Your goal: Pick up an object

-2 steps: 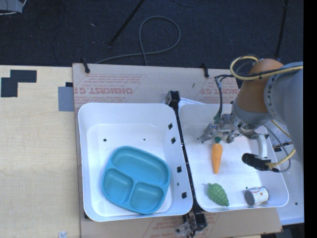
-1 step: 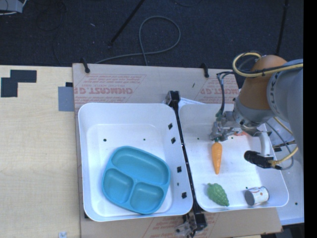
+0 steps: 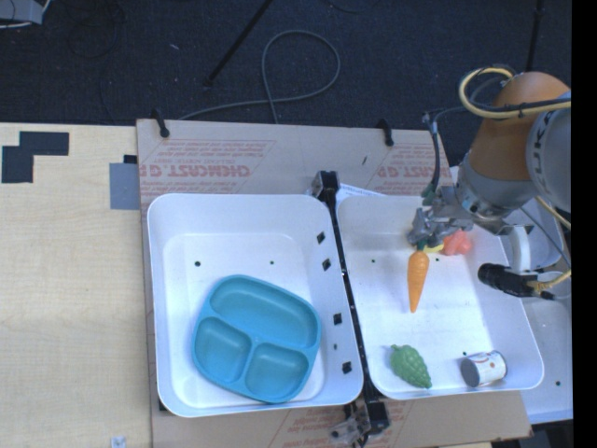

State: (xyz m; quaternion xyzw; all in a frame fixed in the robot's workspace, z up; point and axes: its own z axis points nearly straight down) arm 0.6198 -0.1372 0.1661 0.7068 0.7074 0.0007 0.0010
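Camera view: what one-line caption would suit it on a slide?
Grey robot arm's gripper at a toy carrot's top in the right bin; blue divided tray in the left bin.

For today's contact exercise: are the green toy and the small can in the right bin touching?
Apart. The camera view shows bare white bin floor between the green toy and the small can in the right bin.

The bench (image 3: 65, 278) bears a cardboard sheet (image 3: 242, 161) with 2 white bins (image 3: 168, 250) on it.
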